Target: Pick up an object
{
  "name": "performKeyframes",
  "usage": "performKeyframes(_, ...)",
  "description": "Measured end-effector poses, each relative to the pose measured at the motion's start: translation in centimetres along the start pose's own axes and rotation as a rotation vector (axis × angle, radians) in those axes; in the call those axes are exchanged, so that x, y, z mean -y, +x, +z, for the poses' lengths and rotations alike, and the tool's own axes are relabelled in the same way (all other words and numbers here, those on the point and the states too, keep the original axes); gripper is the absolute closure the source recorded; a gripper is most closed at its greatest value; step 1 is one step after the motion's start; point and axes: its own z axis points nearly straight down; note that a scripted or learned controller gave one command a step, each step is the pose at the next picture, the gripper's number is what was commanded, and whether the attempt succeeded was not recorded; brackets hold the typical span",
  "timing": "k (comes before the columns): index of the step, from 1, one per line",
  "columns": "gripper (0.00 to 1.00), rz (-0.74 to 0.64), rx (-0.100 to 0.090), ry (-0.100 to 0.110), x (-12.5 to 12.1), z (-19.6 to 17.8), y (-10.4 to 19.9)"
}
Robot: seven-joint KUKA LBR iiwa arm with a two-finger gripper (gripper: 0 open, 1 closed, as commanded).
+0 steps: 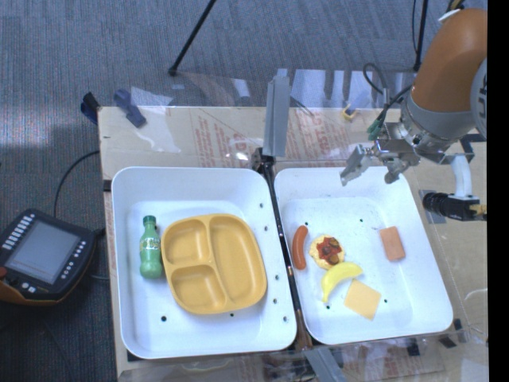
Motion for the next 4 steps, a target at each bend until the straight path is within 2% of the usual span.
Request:
performKeyframes(1,0.0,-0.02,-0.002,0.015,3.8,12.9,2.8)
performKeyframes(2,0.0,-0.123,-0.001,0.007,8.0,18.4,2.2)
performKeyframes(3,1.0,-0.117,-0.003,0.006,8.0,17.3,2.1)
performKeyframes(4,0.0,-0.117,-0.003,0.007,8.0,17.4,2.1)
